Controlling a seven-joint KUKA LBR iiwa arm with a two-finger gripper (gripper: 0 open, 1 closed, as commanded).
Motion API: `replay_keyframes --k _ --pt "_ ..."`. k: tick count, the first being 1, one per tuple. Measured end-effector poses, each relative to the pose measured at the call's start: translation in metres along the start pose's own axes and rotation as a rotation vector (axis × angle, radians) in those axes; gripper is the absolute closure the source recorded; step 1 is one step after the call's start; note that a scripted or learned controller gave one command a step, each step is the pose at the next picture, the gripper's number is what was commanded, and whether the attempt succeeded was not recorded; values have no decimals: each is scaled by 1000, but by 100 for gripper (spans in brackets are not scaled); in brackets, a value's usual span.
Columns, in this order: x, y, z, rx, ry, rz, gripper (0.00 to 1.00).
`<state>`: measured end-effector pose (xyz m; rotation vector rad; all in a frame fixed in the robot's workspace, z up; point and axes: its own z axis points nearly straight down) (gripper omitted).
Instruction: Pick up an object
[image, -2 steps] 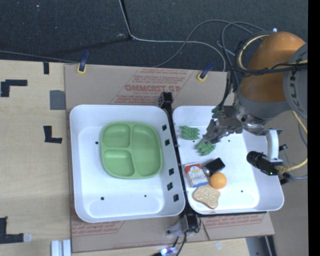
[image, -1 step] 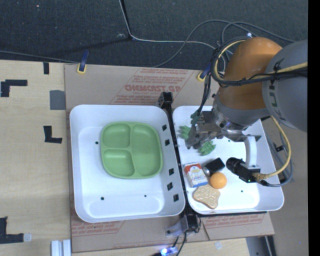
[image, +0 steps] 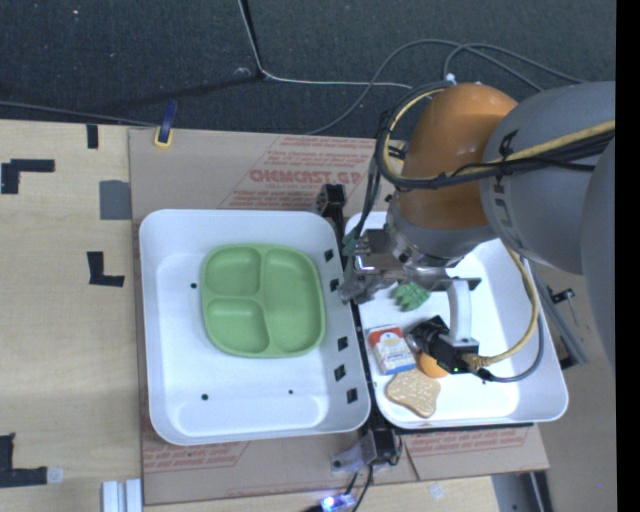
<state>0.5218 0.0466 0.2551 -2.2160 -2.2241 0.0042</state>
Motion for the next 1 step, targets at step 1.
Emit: replay_keyframes --k 1 --pt "54 -16 27 2 1 -2 100"
